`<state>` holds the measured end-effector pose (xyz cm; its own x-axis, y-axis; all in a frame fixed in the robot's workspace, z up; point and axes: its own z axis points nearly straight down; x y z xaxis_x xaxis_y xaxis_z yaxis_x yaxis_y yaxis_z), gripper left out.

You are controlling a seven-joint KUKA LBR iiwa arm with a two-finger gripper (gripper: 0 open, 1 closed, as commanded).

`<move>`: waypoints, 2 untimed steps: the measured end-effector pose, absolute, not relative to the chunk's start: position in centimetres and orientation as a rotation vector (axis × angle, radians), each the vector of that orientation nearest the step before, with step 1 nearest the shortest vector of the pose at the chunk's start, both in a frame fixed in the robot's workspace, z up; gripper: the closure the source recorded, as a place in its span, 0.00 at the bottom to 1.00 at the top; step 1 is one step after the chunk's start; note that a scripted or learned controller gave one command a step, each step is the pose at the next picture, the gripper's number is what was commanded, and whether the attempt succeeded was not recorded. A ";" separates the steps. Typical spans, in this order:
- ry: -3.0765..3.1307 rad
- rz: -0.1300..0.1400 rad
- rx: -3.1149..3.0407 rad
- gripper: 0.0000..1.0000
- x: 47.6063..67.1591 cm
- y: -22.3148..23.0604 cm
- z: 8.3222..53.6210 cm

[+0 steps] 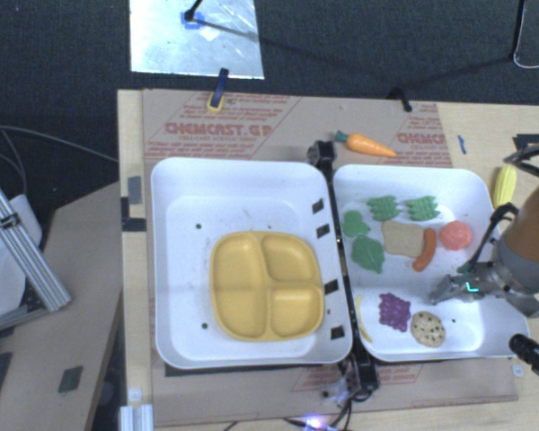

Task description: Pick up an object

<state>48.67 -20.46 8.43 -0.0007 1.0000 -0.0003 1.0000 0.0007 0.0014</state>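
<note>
Only readable stuff is the red print on the brown protective sheet covering the bench under the bins. Along the far edge it says "CHEMCAST" followed by something like "GP", once by the far-left corner and again, partly cut off, toward the far-right corner. Faint red print along the near edge is too blurry to read.

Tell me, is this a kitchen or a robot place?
Probably a robot test lab, not a kitchen: a robot arm reaches over two white bins, holding a yellow tray and toy food like a cookie.
</note>
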 end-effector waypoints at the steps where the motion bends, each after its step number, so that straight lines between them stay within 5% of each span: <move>1: 2.224 0.002 2.215 0.00 49.8 -20.6 8.5; 2: 2.222 0.000 2.221 0.00 48.6 -20.6 8.4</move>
<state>48.63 -20.64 8.42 -0.0006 1.0000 0.0000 1.0000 0.0006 0.0000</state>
